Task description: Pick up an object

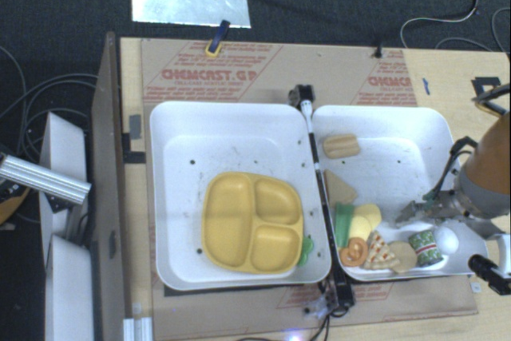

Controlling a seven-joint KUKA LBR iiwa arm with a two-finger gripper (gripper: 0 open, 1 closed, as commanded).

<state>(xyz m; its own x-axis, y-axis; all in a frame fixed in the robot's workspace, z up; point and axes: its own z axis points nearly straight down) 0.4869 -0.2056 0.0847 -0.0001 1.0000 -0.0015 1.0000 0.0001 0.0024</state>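
two white bins sit side by side, and we take the yellow divided plate point(254, 221) in the left bin point(184, 172) as our landmark; right of it, in the right bin point(399, 148), lie a bread roll point(341, 145), a pretzel point(354, 252) and a green-banded cup point(425, 246); the gripper point(423, 208) hovers just above that cup; we cannot tell its opening.

Around the yellow tray point(253, 221), the left bin point(184, 140) has open floor behind it and to its left. Right of the tray, past the divider point(316, 172), toys point(375, 239) crowd the right bin's near side, with the arm point(479, 188) above them; only a bread roll point(341, 145) interrupts the floor farther back
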